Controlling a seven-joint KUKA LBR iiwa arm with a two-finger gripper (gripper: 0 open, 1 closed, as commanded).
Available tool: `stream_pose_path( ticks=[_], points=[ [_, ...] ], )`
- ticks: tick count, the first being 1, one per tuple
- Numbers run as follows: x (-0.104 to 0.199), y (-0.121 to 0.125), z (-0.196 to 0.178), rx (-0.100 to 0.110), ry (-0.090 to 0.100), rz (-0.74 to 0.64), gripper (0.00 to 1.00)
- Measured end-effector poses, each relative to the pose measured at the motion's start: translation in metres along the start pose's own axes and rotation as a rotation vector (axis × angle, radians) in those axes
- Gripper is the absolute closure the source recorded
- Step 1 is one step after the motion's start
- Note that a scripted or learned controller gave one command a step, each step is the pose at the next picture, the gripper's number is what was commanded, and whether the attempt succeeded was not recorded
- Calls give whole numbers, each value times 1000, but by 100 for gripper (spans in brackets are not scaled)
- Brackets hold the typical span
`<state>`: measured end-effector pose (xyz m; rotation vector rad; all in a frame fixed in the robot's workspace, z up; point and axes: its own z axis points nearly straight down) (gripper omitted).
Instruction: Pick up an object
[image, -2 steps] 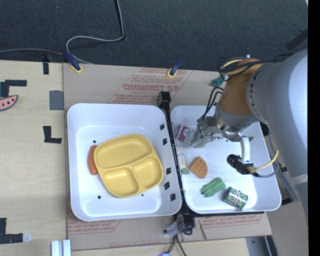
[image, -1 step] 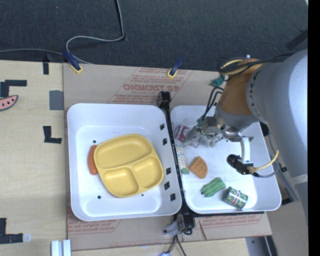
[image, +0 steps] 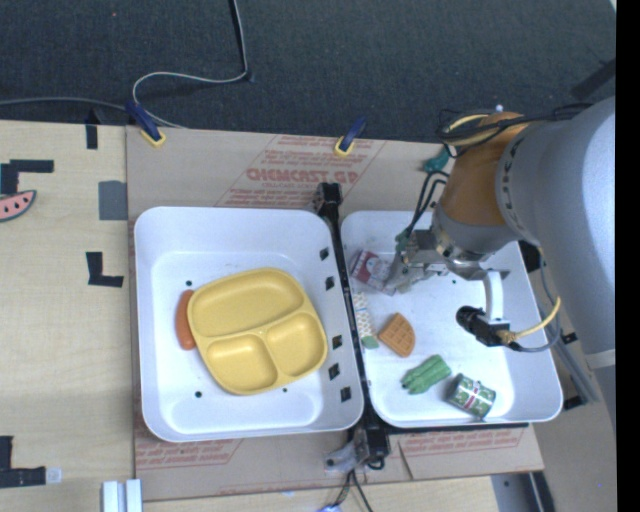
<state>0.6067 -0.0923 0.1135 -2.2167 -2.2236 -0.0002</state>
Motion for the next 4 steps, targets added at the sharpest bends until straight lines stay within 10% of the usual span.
stream_pose_path(
  ticks=[1, 2, 3, 4],
  points=[
    [0, 0, 0, 0, 0, 0, 0],
    [1, 0, -9, 1, 2, -1, 100],
    [1, 0, -9, 1, 2, -1, 0],
    [-8, -15, 27, -4, -2, 2, 0]
  ],
)
